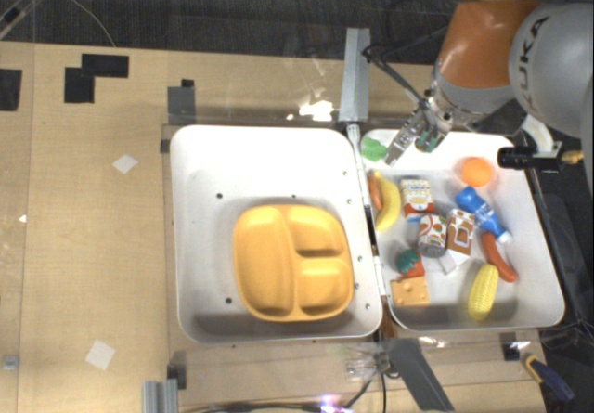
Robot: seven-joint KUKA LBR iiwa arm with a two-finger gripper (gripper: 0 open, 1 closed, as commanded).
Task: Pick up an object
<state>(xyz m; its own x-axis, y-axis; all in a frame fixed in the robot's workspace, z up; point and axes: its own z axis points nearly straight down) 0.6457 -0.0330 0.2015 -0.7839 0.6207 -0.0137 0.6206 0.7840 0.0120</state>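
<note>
Arm [506, 40] cut off, hand [401, 144] blurred

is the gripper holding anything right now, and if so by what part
Nothing is visibly held. The gripper hangs over the right bin, beside the green object, with nothing seen between its fingers.

I see my arm [520, 40] reaching in from the right, wrist bent downward. The gripper [397, 149] points down-left, nothing visible between its fingers.
</note>
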